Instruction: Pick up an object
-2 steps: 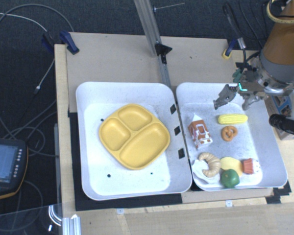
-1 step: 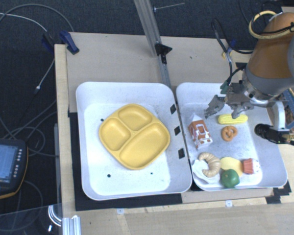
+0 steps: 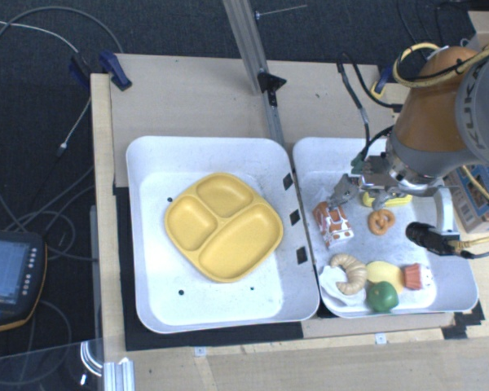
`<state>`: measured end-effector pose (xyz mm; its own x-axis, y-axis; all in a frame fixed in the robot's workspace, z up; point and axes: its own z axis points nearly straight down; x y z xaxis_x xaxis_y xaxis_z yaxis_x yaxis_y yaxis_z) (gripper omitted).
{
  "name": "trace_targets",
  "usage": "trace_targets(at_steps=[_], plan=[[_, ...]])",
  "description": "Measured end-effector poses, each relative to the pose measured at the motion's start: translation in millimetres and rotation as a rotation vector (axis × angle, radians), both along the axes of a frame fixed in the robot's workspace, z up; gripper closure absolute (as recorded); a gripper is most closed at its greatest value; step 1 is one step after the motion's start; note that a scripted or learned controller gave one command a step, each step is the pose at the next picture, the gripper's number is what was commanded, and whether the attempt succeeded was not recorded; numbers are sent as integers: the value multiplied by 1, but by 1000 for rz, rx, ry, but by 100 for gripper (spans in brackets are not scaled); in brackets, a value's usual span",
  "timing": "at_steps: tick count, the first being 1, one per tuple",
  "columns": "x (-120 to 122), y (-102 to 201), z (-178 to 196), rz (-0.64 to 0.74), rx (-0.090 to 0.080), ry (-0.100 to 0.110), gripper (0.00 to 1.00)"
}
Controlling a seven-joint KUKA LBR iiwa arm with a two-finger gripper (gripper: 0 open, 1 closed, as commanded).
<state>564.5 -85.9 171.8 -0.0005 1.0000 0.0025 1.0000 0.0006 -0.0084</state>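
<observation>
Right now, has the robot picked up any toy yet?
Not yet. The hand hangs low in the right bin, near the orange-and-white toy and the small pretzel, with nothing seen between its fingers. Every toy lies in that bin. The yellow tray sits untouched. Grabbing and lifting are left.

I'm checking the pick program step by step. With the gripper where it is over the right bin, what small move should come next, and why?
Probably a short descent toward the orange-and-white toy. The gripper sits just above and to the right of it in the right bin, with nothing seen between its fingers. The pretzel-shaped piece is also close, so either could be the target.
</observation>
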Motion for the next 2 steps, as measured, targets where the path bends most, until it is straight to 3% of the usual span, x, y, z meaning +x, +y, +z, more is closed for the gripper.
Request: trace_targets(at_steps=[1, 2], plan=[[1, 2, -63, -1, 0, 1, 0], [4, 2, -48, 0, -1, -8, 100]])
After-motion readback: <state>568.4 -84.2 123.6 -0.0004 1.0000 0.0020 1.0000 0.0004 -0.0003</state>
